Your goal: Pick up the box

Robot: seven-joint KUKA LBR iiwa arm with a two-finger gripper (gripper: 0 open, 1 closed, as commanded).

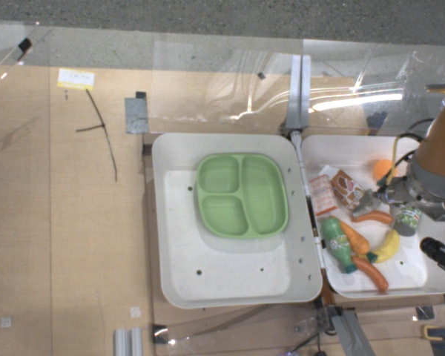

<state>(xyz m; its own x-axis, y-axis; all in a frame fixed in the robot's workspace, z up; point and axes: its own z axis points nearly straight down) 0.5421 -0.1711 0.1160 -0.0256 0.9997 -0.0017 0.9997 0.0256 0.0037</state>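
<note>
2 shallow white bins sit side by side on the bench. At the right edge of the frame the arm [437, 162] reaches into the right bin [341, 153], and its gripper [377, 196] hangs low over the bin's middle. How far it is open cannot be told from this angle, and nothing can be seen held in it. Its tip is just beside the box's right end and right above the upper sausage.

The box [350, 188] is a small reddish-brown carton with a printed face, lying flat and turned at a slant in the upper left part of the right bin. Just left of it lies a flat white and red packet [322, 194].

Below these, in the same bin, are a green bottle [337, 245], an orange carrot [355, 237], 2 red sausages [372, 216] [371, 272], a yellow banana [388, 246] and a small greenish can [406, 219]. An orange ball [384, 168] shows at the upper right, close to the arm.

The left bin [230, 273] holds 1 green plate [242, 195] with 3 compartments, lying in its upper half.
</note>
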